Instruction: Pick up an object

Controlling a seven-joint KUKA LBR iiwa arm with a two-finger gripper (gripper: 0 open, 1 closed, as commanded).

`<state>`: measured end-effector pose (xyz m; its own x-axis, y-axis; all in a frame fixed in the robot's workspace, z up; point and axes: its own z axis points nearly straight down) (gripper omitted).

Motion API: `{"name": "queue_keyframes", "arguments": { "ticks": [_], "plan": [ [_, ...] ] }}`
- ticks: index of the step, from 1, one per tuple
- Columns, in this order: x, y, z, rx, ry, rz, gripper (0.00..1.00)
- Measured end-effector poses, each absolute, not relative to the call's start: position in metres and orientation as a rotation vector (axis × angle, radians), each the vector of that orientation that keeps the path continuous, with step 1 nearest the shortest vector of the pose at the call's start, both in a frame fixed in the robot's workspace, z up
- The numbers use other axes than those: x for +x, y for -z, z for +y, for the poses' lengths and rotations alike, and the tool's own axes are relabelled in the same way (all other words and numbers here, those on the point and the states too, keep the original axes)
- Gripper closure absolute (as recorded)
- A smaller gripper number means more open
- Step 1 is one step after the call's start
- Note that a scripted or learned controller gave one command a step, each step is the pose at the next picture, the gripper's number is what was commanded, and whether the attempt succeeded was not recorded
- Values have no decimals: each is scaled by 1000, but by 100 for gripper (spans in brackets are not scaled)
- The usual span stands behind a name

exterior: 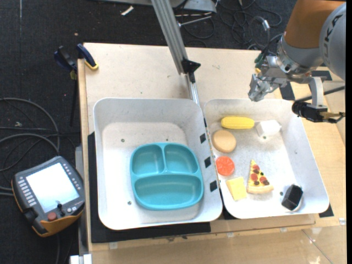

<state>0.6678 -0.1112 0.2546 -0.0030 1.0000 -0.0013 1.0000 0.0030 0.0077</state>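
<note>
From above, the gripper hangs over the right bin's far rim, holding nothing; I cannot tell how it is set. The toys lie spread apart below, the corn nearest, easing a pick.

Bench top: pale matt wood-like board, lightly scuffed. Bins: white plastic, speckled, dull. Inside the left bin, teal divided tray: smooth glossy plastic. Behind the tray, slanted pole: brushed metal.
</note>
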Motion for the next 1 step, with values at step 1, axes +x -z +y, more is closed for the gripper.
{"name": "queue_keyframes", "arguments": {
  "ticks": [1],
  "plan": [
    [662,-256,-61,2214,-2,2231,100]
  ]
}}
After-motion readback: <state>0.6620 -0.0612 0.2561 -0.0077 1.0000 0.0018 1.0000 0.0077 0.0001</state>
